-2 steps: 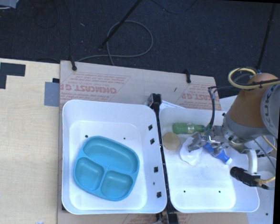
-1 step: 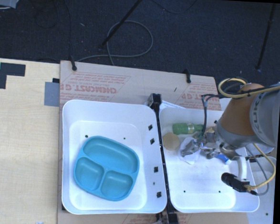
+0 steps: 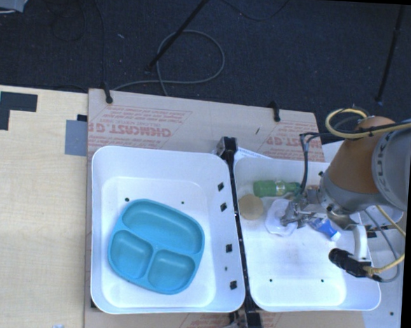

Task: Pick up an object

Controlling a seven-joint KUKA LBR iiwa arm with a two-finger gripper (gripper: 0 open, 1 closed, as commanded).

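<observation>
Gripper (image 3: pixel 291 216) sits low in right bin (image 3: pixel 302 286), beside a green bottle (image 3: pixel 274 188), tan disc (image 3: pixel 251 207) and possibly a clear item; jaw state cannot be determined. Blue tray (image 3: pixel 156 245) occupies left bin (image 3: pixel 121 168).

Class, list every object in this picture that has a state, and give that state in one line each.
blue divided tray: lying flat in the left bin, its compartments bare.
green bottle: on its side in the right bin.
tan round object: resting on the right bin floor.
gripper: low in the right bin, over a clear object; grip unclear.
</observation>
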